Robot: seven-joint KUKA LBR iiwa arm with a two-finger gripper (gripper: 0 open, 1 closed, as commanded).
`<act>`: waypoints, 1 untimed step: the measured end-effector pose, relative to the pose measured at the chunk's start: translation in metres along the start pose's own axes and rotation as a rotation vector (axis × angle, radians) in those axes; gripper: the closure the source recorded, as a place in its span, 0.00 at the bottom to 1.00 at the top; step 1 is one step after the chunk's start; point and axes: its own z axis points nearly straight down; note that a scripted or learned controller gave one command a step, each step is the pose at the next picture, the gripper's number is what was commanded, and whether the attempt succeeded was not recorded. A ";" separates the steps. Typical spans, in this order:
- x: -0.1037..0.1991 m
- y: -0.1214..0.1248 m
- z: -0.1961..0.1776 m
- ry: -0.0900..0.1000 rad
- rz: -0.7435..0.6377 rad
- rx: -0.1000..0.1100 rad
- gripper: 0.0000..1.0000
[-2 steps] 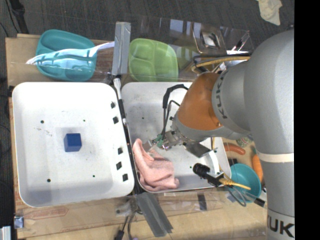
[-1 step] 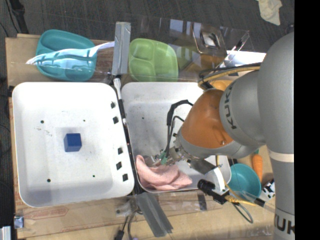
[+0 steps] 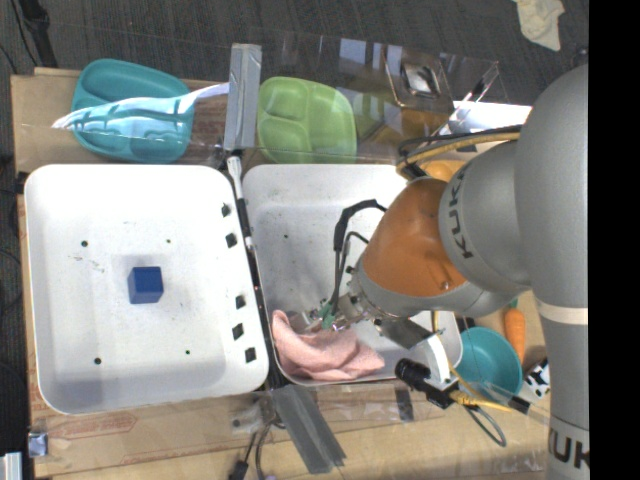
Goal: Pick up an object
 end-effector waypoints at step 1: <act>0.000 0.000 0.000 0.000 0.000 0.000 0.00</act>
